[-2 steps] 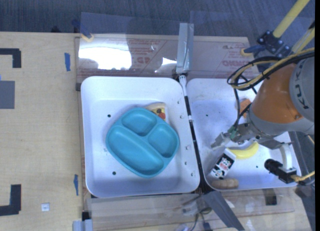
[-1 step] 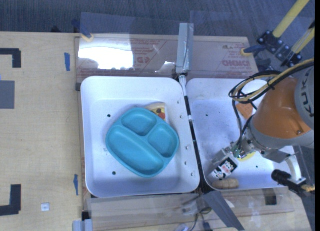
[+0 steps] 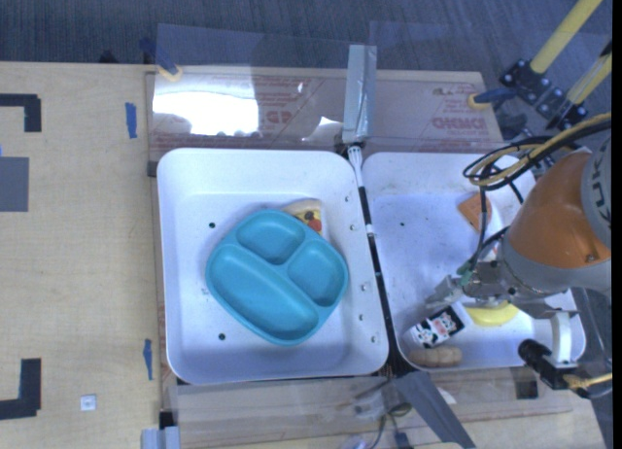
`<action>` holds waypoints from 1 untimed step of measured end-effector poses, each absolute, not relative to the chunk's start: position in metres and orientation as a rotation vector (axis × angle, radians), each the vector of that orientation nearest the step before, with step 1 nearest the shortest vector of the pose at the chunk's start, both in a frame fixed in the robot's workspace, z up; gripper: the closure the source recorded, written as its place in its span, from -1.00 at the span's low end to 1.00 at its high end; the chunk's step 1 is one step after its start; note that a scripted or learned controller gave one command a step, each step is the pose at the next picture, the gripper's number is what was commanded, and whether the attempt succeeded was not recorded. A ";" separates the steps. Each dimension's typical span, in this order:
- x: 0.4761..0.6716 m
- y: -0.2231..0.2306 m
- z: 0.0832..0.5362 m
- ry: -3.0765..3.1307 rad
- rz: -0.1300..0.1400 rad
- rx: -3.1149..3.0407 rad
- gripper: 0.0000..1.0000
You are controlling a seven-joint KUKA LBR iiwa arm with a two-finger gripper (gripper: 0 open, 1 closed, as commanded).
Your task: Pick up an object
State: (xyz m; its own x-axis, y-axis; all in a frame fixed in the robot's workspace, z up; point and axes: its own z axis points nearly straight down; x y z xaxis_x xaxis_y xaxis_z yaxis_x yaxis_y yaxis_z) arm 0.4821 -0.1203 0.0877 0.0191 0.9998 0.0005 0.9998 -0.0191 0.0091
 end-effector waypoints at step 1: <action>0.482 -0.094 0.088 2.308 0.006 2.119 -1.00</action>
